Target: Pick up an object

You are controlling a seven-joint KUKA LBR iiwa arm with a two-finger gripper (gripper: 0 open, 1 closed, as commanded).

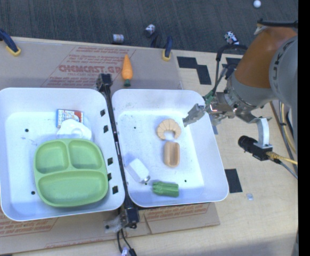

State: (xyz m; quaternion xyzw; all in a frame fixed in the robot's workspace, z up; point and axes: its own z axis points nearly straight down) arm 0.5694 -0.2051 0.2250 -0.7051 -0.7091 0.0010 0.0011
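Tan croissant (169,128) beside tan block (171,154)

Arm (272,52) cut by right edge; small box (70,114) half behind white cup (73,128).

The gripper (194,114) hangs over the right bin (211,159) at its two o'clock rim, near the croissant (169,127), above the tan block (171,154).
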